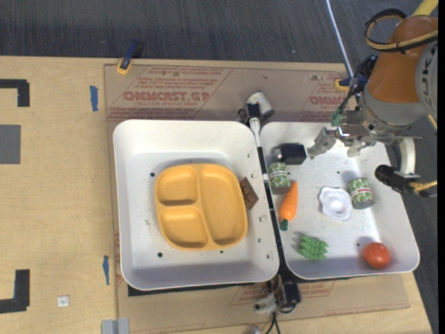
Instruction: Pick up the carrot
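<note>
The bench [55, 186] is seen from above, with two white bins set side by side on a cardboard sheet. The left bin [132, 207] is taken up by a yellow divided plate [200, 205] near its middle, and a small brown piece [249, 192] is seen just beside the plate, toward the bin's right edge.

The arm [400, 68] is seen over the far right corner of the right bin [403, 239]. The gripper [341, 139] is held above the far part of that bin, well apart from the carrot; whether its fingers are open or closed cannot be told.

In the right bin, the carrot [288, 202] is found close to the left edge, about midway along it. Its long axis is tilted only slightly from the near-far line, with the orange tip pointed far and a little right and the green stem end pointed near. A green can [279, 175] is placed just beyond its tip, and a black block [290, 153] lies farther still. A white egg piece [336, 204] and a second can [361, 192] are seen toward the right edge. A green pod [312, 246] lies near the near edge, and a tomato [377, 255] sits in the near right corner.
</note>
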`<state>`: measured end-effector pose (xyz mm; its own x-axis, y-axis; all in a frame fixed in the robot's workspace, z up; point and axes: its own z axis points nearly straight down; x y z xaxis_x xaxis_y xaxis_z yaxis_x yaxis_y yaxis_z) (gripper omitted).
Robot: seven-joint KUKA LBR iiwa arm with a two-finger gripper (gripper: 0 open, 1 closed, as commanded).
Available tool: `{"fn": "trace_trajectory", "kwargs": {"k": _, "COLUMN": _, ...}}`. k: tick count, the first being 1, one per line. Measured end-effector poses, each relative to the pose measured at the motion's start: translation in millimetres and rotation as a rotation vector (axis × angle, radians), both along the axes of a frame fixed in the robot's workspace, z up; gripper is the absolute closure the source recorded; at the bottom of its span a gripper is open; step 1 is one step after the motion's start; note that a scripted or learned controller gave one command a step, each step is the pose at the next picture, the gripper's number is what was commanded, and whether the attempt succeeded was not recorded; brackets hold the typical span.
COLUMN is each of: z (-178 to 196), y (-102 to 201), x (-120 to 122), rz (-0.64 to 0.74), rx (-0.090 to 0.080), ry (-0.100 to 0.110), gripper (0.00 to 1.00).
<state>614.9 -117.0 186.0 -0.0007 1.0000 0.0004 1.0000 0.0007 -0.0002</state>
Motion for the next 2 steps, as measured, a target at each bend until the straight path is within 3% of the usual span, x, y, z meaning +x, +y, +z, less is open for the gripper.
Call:
{"fn": "trace_trajectory", "kwargs": {"k": 1, "z": -83, "y": 24, "x": -10, "rz": -0.196, "rx": -0.003, "ry": 0.0, "gripper": 0.0}}
{"fn": "trace_trajectory", "kwargs": {"k": 2, "z": -79, "y": 23, "x": -99, "rz": -0.105, "rx": -0.003, "ry": 0.0, "gripper": 0.0}}
